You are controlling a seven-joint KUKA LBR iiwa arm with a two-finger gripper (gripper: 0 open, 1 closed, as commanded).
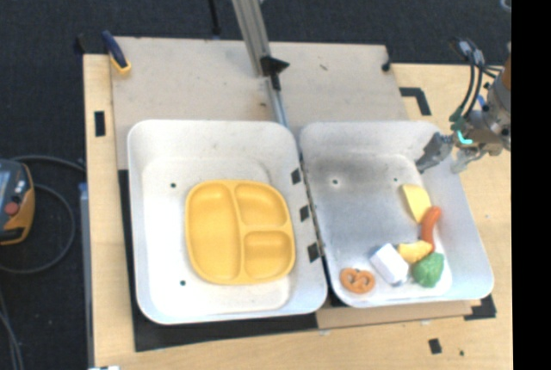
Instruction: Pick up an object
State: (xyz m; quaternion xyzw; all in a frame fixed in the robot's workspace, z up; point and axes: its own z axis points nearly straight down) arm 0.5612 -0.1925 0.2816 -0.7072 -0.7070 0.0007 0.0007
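Note:
The right bin (362,179) holds several small toy foods in its near right corner. They are a yellow cheese wedge (417,201), an orange-red sausage (429,224), a small yellow piece (413,251), a green broccoli (429,269), a white block (389,263) and a brown pretzel (357,280). My gripper (444,157) hangs over the bin's far right edge, just beyond the cheese wedge. It is open, with nothing between its fingers.
A yellow divided plate (239,231) lies in the left bin (155,162). A metal post (250,15) rises from the bench behind the bins. The right bin's far left floor is bare.

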